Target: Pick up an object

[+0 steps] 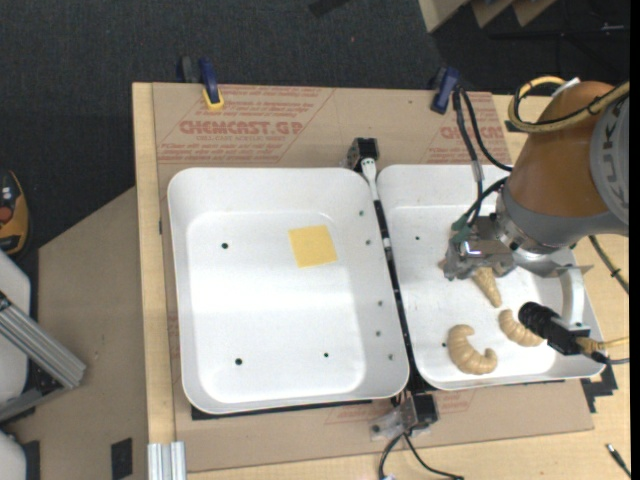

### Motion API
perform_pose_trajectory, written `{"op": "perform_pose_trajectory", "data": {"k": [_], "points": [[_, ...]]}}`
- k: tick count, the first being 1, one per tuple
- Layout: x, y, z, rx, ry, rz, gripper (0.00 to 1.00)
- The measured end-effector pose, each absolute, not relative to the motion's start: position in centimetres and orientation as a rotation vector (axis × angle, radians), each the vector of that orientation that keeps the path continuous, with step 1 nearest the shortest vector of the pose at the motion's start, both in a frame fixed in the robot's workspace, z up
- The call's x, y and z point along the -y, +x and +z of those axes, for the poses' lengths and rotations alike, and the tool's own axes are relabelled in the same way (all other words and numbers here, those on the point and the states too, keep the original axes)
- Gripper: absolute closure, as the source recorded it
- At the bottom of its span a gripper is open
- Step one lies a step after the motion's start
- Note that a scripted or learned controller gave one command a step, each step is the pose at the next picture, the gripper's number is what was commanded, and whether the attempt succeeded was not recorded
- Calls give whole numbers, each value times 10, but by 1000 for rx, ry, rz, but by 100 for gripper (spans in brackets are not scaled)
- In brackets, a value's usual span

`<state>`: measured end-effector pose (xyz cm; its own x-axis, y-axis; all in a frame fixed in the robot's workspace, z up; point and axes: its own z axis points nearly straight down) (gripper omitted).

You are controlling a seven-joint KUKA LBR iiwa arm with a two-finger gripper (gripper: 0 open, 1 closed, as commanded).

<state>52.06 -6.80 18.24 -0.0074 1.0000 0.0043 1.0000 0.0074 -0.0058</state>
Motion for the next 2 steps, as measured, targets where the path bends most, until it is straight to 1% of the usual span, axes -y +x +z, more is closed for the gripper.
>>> {"op": "perform_pose_trajectory", "data": {"k": [1, 2], "points": [[127, 528, 188, 2219, -2230, 1, 100], [107, 515, 81, 2220, -2222, 0, 100]]}}
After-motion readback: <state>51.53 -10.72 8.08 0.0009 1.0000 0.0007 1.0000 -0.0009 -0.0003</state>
